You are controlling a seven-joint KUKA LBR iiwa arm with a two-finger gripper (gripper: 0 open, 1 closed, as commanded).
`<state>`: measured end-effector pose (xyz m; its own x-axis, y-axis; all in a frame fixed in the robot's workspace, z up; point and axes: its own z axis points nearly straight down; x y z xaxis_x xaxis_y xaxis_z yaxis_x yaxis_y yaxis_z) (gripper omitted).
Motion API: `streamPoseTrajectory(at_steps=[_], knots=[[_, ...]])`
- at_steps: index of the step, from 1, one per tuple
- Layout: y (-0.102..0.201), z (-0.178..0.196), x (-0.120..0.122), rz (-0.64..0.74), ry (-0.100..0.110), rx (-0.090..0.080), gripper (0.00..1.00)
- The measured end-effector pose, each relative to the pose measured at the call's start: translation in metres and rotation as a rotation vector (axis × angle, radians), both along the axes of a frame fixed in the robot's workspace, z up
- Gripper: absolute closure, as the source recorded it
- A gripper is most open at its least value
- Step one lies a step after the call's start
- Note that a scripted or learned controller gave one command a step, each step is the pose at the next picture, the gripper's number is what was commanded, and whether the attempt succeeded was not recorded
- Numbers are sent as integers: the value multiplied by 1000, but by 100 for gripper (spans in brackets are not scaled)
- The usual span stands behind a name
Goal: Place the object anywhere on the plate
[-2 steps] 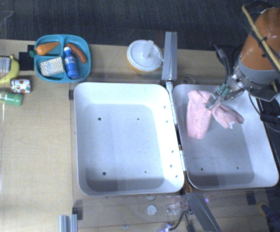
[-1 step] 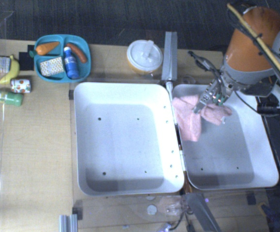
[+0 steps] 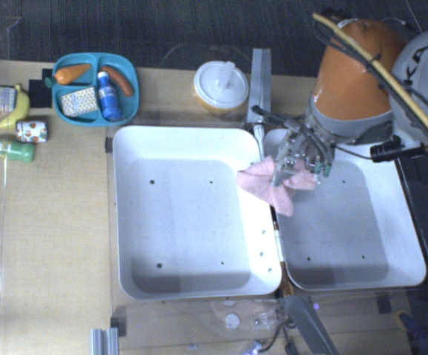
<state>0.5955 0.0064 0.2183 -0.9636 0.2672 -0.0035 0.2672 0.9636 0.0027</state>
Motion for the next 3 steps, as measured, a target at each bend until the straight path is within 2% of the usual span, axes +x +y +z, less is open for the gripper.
streamPoseTrajectory(at_steps=[1, 2, 3], knots=[[43, 7, -6, 273, -2, 0, 100], [92, 7, -22, 275, 0, 0, 100], [92, 7, -22, 274, 0, 0, 0]])
